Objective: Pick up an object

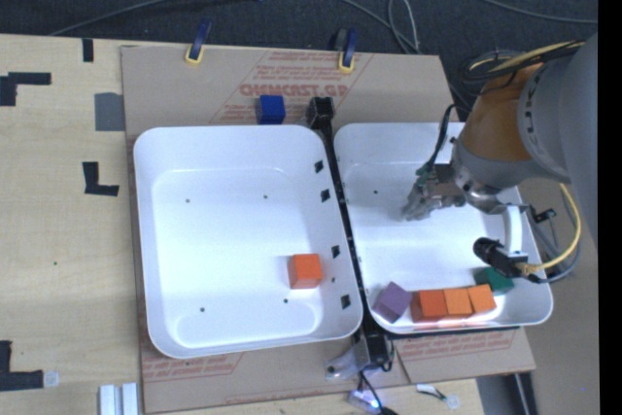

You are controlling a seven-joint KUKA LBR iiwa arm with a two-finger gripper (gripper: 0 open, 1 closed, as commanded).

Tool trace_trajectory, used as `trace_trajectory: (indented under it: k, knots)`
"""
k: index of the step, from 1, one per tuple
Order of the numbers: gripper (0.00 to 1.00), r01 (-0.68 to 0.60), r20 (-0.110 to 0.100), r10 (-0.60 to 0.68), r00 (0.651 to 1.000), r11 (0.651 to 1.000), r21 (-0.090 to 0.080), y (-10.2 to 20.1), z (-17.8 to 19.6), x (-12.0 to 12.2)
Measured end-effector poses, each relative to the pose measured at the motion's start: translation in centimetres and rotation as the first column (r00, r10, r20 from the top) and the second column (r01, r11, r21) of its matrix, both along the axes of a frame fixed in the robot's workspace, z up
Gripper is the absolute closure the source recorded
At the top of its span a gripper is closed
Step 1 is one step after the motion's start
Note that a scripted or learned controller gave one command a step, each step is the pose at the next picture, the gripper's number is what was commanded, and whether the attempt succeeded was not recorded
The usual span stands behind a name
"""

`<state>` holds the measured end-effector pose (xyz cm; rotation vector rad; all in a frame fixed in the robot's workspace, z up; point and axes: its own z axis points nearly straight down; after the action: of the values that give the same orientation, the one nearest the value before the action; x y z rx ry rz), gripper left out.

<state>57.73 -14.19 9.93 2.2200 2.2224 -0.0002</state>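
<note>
The tool (pixel 425 201) hangs over the middle of the right bin (pixel 389 146), right of centre in the frame, its fingers pointing down toward the white floor; whether they stand wide or narrow cannot be told from here, and nothing shows between them. The grey arm with its orange band (pixel 496 126) comes in from the right edge and covers that bin's right wall. Bare white floor lies to the left of the tool and above it, up to the bin's upper rim and to the black divider (pixel 335 209) where the two bins meet. Below the tool, along the bin's lower wall, sits a row of blocks: a purple block (pixel 392 301) at the left, then two orange blocks (pixel 429 305) (pixel 457 303) side by side and touching, then a lighter orange block (pixel 481 299), with a green block (pixel 500 281) just above the row's right end, near a black fitting (pixel 493 255) and yellow cable on the arm. The left bin (pixel 194 155) has one orange cube (pixel 305 270) in its lower right part, apart from the walls, with open floor all round. A blue block (pixel 271 108) lies on the cardboard (pixel 292 78) above the left bin, outside it. The wooden table (pixel 58 238) fills the left of the frame.
</note>
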Motion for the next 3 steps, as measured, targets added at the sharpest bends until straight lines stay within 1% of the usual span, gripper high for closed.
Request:
trace_trajectory:
  k: [1,2,3]
  knots:
    - [1.0,0.001,0.004,-0.001,1.0,1.0,-0.001,-0.3,6.2,-0.2]
    - [1.0,0.001,0.003,-0.001,1.0,1.0,0.0,-0.5,10.4,0.2]
    - [1.0,0.001,0.003,-0.001,1.0,1.0,0.0,-0.5,15.7,0.2]
